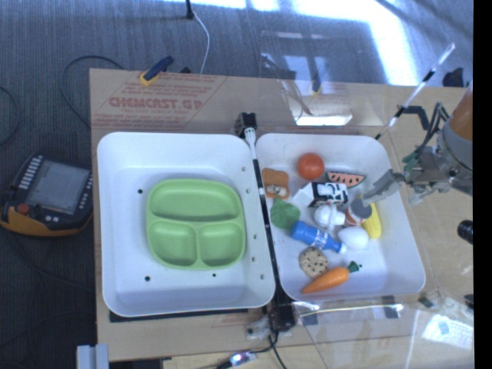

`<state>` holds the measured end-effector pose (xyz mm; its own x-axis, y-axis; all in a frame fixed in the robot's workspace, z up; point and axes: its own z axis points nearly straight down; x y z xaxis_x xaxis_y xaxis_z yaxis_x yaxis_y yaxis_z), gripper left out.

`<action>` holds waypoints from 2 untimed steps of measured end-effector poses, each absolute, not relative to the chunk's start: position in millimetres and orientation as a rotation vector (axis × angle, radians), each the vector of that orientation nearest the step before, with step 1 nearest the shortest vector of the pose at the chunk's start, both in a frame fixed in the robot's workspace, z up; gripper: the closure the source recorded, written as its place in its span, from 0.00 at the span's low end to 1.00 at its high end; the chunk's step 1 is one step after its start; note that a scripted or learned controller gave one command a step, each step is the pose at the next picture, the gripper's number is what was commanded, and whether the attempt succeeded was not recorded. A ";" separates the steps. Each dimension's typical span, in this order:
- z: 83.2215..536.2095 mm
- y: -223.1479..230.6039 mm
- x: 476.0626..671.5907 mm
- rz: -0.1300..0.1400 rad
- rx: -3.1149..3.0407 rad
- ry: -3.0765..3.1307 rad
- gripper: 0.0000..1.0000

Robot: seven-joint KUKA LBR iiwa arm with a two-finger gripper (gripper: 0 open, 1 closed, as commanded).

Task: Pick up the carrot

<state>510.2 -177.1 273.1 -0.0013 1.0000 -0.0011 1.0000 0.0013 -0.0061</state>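
The orange carrot [327, 277] with a green top lies at the front of the right bin [400, 271], pointing left, beside a cookie [313, 261]. My gripper [360, 205] reaches in from the right and hangs low over the middle of the pile, near the corn [373, 223] and a white egg [354, 239]. It stands well behind the carrot and apart from it. Nothing can be made out in its grasp.
The right bin also holds a tomato [311, 165], a watermelon slice [345, 179], toast [274, 182], broccoli [284, 214] and a blue bottle [316, 237]. A green divided plate [196, 223] sits in the left bin [111, 206]. A handheld controller [44, 194] lies off the bench at left.
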 end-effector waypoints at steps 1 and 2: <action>205.7 -101.0 482.5 0.011 -2.050 -2.367 0.00; 145.8 -125.2 482.4 0.004 -1.453 -2.775 0.00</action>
<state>482.4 -125.2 145.8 -0.5695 0.8220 0.0069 0.8219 0.5695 -0.0065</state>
